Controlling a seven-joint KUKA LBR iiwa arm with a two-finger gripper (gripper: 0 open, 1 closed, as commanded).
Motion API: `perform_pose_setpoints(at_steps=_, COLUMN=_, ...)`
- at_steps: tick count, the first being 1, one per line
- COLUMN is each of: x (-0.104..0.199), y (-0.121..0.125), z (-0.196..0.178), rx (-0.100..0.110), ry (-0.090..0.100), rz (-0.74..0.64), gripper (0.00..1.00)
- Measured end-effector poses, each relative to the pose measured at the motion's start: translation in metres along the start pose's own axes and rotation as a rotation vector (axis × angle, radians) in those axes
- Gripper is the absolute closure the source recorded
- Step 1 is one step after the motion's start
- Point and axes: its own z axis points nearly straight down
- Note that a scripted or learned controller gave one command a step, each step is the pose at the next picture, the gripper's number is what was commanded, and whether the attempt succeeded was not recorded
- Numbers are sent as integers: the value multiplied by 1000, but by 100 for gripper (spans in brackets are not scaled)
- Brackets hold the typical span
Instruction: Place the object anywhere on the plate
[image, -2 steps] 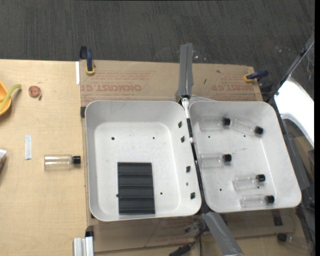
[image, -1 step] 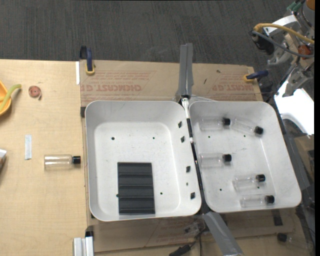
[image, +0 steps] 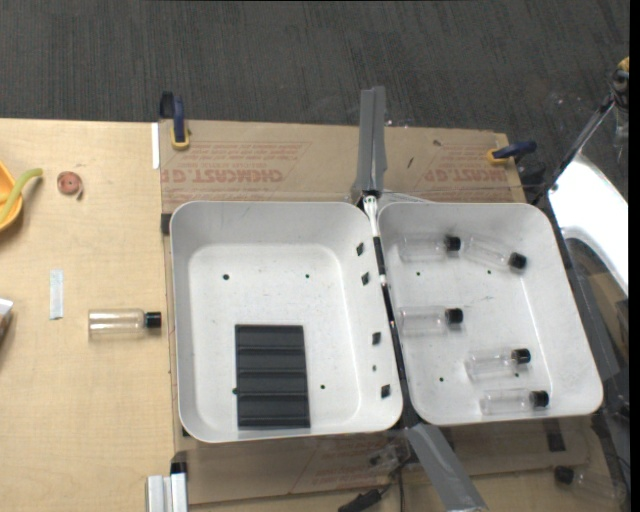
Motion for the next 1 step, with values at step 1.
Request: perform_pose_setpoints(at_steps=1, x=65, y=-123, z=-1, rx=0, ry=1, rz=8, gripper=0)
